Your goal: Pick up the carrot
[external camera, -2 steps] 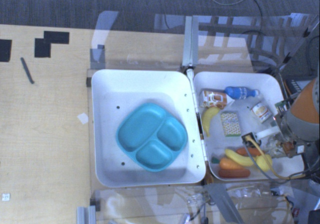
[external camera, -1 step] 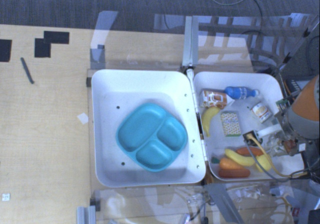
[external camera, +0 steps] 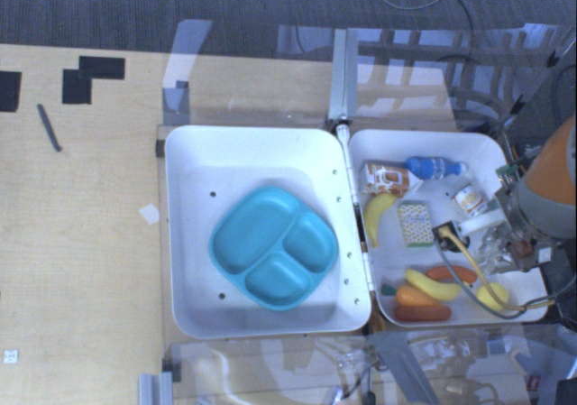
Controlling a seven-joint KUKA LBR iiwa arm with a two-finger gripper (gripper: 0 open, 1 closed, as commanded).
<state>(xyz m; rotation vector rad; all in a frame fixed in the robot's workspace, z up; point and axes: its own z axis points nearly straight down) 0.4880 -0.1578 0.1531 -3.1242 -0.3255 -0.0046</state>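
The carrot, orange with a small green end, lies near the front left corner of the right bin. It rests between a yellow banana and a reddish sausage-like piece. My gripper hangs over the bin's right side, below the arm's orange band, well to the right of the carrot and apart from it. Glare and clutter blur the gripper.
The left bin holds a blue divided plate. The right bin also holds a blue bottle, a snack packet, a checked sponge, another banana and an orange-red piece. A yellow cable loops across its front right.
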